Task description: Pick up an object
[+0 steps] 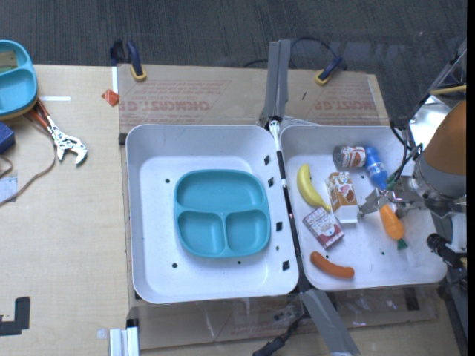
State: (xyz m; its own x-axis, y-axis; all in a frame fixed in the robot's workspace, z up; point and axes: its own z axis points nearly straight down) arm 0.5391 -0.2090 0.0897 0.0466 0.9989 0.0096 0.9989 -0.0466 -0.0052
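Two shallow white bins sit side by side on the worktop [67,258]. The left bin [148,221] carries a teal divided plate [223,213] lying flat near its middle. The right bin [423,269] holds the loose things: a yellow banana [310,187] near its left wall, a small can [350,156] toward the back with a blue bottle [375,167] just beside it, a white-and-orange carton [343,196] in the middle, a small red box [323,227] in front of the carton, a sausage [332,266] (orange-red, lying near the front rim), and an orange carrot [392,223] toward the right side. The arm [449,154] reaches in from the right, and its claw [380,200] is low over the right bin, just above the carrot's upper end and next to the bottle; whether the claw is spread or closed cannot be told from this view, and nothing is clearly gripped. On the worktop left of the bins lie a wrench [65,144] and a second teal dish [15,76] at the edge.
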